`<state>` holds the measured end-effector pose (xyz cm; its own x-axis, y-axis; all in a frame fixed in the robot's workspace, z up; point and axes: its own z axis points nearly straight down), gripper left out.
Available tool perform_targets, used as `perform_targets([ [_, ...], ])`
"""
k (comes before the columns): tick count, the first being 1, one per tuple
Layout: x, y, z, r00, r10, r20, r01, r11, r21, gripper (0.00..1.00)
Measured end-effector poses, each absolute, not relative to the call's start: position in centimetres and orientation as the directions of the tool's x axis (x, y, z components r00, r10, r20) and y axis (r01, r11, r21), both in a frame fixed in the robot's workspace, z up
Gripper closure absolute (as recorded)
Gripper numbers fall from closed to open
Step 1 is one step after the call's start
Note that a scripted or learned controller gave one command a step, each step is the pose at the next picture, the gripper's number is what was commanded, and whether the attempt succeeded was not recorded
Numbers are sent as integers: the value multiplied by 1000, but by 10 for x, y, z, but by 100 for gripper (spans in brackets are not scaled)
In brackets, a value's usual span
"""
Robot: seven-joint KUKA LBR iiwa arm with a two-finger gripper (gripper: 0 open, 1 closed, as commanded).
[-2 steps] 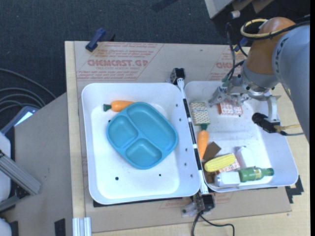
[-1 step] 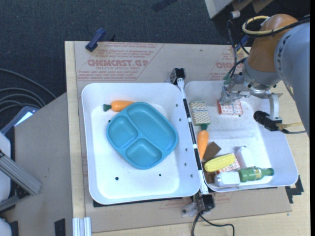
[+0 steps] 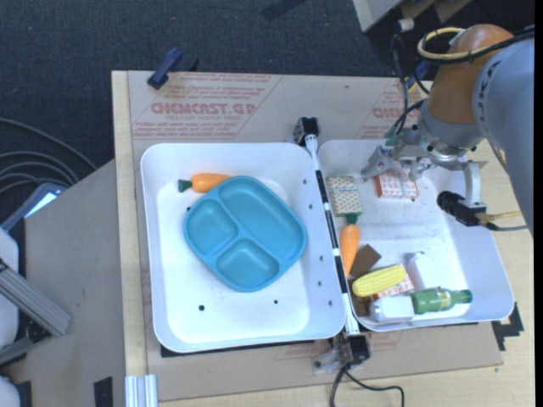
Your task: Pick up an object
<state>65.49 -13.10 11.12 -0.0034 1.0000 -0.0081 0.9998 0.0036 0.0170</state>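
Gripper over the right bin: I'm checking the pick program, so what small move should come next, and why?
Probably a short, straight descent. The gripper hangs at the far end of the right bin, right above a small red-and-white packet that lies flat and apart from the other items. Nothing shows between its fingers, so lowering onto the packet seems the likeliest step before any closing.
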Motion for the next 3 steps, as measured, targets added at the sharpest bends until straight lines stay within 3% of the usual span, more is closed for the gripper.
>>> perform_targets([
  [1,656,-131,122,-4,1000,-9,1000,4,20,100],
  [2,656,-131,121,-4,1000,-9,1000,4,19,0],
  [3,669,-138,89,-2,1000,-3,1000,2,7,0],
])
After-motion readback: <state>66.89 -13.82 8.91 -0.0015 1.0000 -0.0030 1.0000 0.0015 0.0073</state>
